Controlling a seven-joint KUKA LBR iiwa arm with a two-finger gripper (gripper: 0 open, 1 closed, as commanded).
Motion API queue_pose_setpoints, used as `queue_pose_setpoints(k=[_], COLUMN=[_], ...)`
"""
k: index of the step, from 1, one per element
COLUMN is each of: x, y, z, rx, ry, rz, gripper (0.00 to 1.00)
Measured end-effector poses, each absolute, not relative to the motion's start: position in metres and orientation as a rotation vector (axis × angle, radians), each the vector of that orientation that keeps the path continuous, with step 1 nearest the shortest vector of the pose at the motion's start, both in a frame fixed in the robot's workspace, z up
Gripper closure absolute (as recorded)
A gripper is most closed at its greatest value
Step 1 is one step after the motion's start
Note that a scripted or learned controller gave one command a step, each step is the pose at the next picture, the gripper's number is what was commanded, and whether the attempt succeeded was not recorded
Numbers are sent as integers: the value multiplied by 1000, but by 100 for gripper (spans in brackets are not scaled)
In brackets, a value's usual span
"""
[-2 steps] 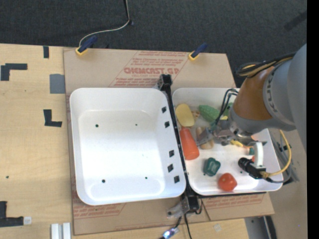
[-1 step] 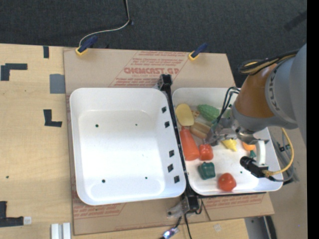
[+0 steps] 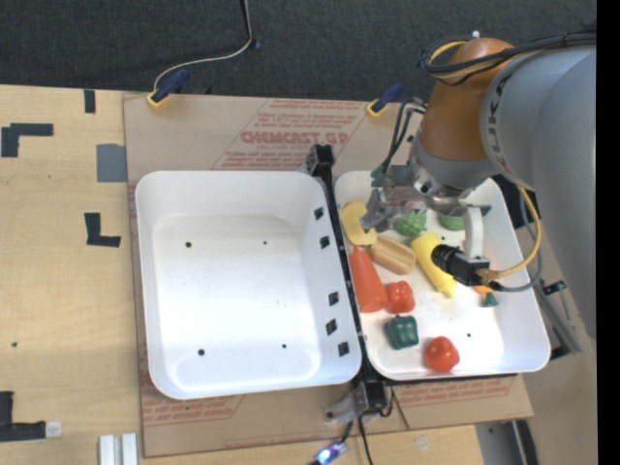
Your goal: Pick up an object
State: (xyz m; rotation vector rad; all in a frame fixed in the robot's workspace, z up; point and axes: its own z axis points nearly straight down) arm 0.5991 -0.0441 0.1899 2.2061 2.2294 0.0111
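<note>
- The tool (image 3: pixel 380 211) is hanging low over the upper left part of the right bin (image 3: pixel 513 352), right above the cluster of toy foods packed against the divider between the two bins.
- Directly under and just left of it a pale yellow piece (image 3: pixel 353 218) is lying against the bin's left wall; whether the tool is touching it cannot be told from this slant.
- Nothing is showing between the tool's tips, and whether they are apart or together cannot be told, since the wrist and cabling are crowding that spot.
- Just below the tool a tan bun-like piece (image 3: pixel 392 254) is lying with its long axis running left to right, and the orange carrot (image 3: pixel 366 279) is lying beside it, its long axis running up and down the view along the divider.
- A green piece (image 3: pixel 413 225) is sitting just right of the tool, and a yellow banana-like piece (image 3: pixel 432 263) is slanting down to the right beyond it.
- My judgement: the pale yellow piece is the nearest candidate, nearly straight down, so the coming move is turning on a short descent, not a sideways reach.
- The red pepper (image 3: pixel 400 297), dark green piece (image 3: pixel 402 332) and red tomato (image 3: pixel 441 354) are lying well apart, lower in the same bin.
- The left bin (image 3: pixel 155 289) is standing beside it on the surface.
</note>
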Motion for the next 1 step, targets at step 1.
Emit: queue_pose_setpoints(k=[1], x=[477], y=[-9], z=[184], rx=[2228], ry=[2230], rz=[-10], gripper=[100])
